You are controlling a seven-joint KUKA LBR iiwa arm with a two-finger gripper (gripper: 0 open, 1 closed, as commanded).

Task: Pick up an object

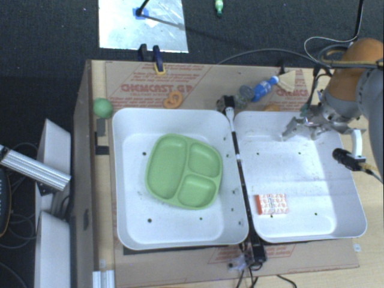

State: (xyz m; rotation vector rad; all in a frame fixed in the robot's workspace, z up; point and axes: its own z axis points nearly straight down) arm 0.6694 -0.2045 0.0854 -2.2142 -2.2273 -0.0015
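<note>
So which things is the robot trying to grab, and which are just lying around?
For the job:
- gripper, over the right bin
- green plate in the left bin
- small red and white packet in the right bin

Just lying about, outside the bins:
- green ball
- blue bottle
- orange ring

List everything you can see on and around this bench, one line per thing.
White bins: 2, white, side by side on the bench.
Divided plate: 1, light green, in the left bin.
Small packet: 1, orange and white, lower part of the right bin.
Ball: 1, green, at the left bin's upper left corner.
Bottle: 1, blue, behind the right bin.
Ring-shaped item: 1, orange, behind the left bin.
Metal sheet: 1, silver, on the floor behind.
Arm: 1, grey with orange band, at right.
Gripper: 1, over the right bin's upper edge.
</note>
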